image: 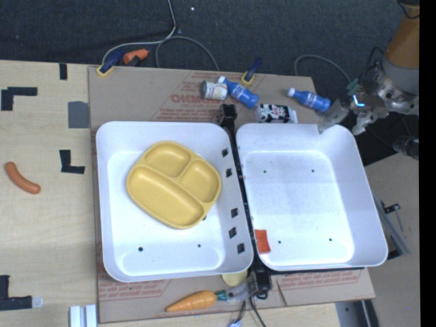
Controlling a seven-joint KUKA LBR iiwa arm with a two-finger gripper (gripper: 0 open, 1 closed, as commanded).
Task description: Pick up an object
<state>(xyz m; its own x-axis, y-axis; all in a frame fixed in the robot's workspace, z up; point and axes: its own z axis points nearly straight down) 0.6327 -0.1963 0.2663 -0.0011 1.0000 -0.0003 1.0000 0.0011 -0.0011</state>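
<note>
1. So, task barely begun by the look of it; the gripper (340,118) sits at the far right corner of the right bin (354,251), outside or just over its rim, near the top right of the view; nothing is visible between its fingers.
2. Gripper state: cannot tell whether wide or narrow; the fingers are small and blurred against the dark background; no object seen held.
3. Arm (402,46) comes in from the right, orange band above the wrist; wrist sits above the bin corner, well apart from anything inside the bins.
4. Likely targets: yellow tray (174,184) lies flat in the left bin (116,251), roughly centred toward its far half; a small orange tag (261,240) sits at the near left edge of the right bin, otherwise that bin floor looks bare.
5. Off-bin items on the desk (41,251): blue bottle (310,100) just beside the gripper behind the right bin; second bottle (235,91) behind the bins' join; carrot (192,301) in front of the bins; sausage (22,178) far left.
6. Done: nothing judged complete; no grasp, no lift.
7. Left: choose an object, travel to it, descend, close, lift; the tray is the only sizeable thing in a bin and is well apart from the gripper, so most of the reach is still ahead; its wide flat shape may be hard to pinch except at the rim.
</note>
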